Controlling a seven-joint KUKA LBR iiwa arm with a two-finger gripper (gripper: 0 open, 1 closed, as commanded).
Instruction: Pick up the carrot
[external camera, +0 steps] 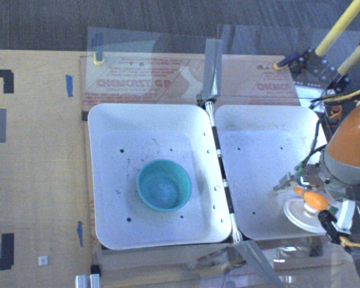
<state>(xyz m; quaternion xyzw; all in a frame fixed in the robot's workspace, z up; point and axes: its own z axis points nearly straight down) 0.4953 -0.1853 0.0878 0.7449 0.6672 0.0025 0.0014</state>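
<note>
- Reaching in from right: gripper (307, 192) low over right bin (258, 161), near its right edge.
- Carrot (312, 198) at gripper tip, above a white disc (300, 213).
- Finger state: cannot tell, parts blurred.
- Teal bowl (164, 185) upright in left bin (150, 125).

Light is even and fairly bright, falling from above, with a cool bluish cast over both white bins (150, 122). Shadows are soft and short: a faint one rings the teal cup (164, 185). Pale glare streaks the clear panels (150, 47) along the bench's far edge. Detail is soft throughout, blurriest at the arm (348, 143) near the right edge.
</note>
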